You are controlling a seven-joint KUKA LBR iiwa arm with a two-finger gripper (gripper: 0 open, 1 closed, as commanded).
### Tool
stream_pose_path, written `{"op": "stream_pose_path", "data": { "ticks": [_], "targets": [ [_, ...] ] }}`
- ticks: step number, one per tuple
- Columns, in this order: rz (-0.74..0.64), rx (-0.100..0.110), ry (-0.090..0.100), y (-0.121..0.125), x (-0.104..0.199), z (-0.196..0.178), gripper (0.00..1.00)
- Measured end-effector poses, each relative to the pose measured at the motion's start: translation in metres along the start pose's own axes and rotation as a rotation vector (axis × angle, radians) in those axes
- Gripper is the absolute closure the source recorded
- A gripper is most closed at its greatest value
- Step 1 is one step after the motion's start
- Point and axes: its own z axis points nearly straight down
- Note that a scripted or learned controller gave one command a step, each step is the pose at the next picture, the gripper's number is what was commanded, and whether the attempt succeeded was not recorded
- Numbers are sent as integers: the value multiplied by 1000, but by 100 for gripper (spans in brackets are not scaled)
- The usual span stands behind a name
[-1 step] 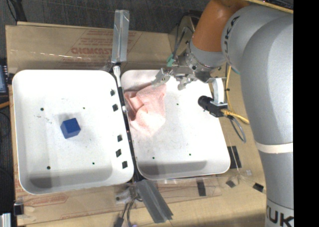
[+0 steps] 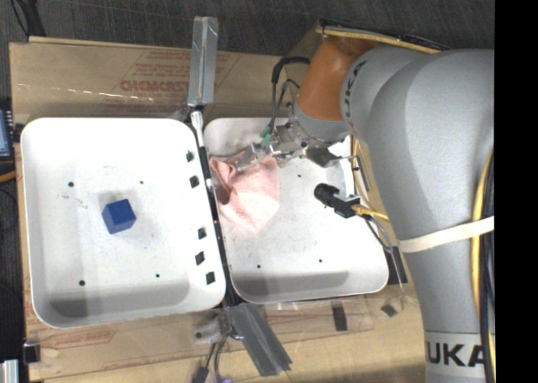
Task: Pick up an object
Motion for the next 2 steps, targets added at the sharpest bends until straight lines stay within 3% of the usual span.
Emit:
{"op": "stream_pose_path", "data": {
  "ticks": [2],
  "targets": [
    [-66, 5, 1, -2, 14, 1, 0]
  ]
}}
